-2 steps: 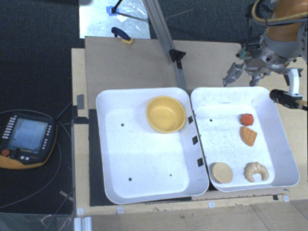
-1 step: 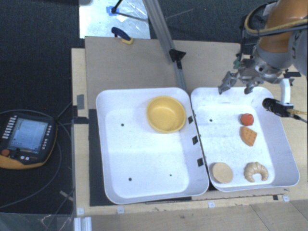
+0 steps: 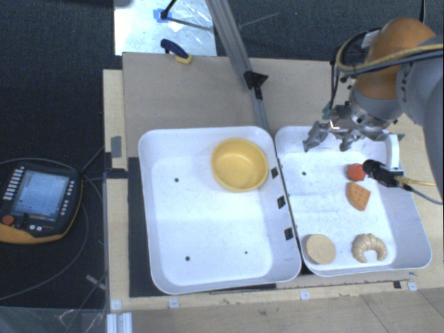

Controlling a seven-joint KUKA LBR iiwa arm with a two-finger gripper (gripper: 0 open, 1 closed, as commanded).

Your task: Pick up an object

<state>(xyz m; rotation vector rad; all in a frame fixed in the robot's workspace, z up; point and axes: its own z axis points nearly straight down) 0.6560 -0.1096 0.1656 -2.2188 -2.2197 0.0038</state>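
Toward the far right side of the right bin (image 3: pixel 316 200), a small red round thing (image 3: pixel 355 172) is lying on the floor, too small to identify and with its right edge hard to make out. Nearer the bin's middle right, an orange waffle-like wedge (image 3: pixel 359 197) is lying just beside it. Along the bin's near edge, a pale round disc (image 3: pixel 320 248) and a croissant (image 3: pixel 369 247) are sitting side by side, apart from each other. Above the bin's far left corner, the gripper (image 3: pixel 327 141) is hanging with its fingers spread apart and nothing between them, clear of the red thing. The arm (image 3: pixel 423 89) is reaching in over the bin's far right corner, wrist bent downward, and is being cut off by the view's edge. Left of the right bin, the left bin (image 3: pixel 208 227) is holding a yellow bowl (image 3: pixel 239 164).
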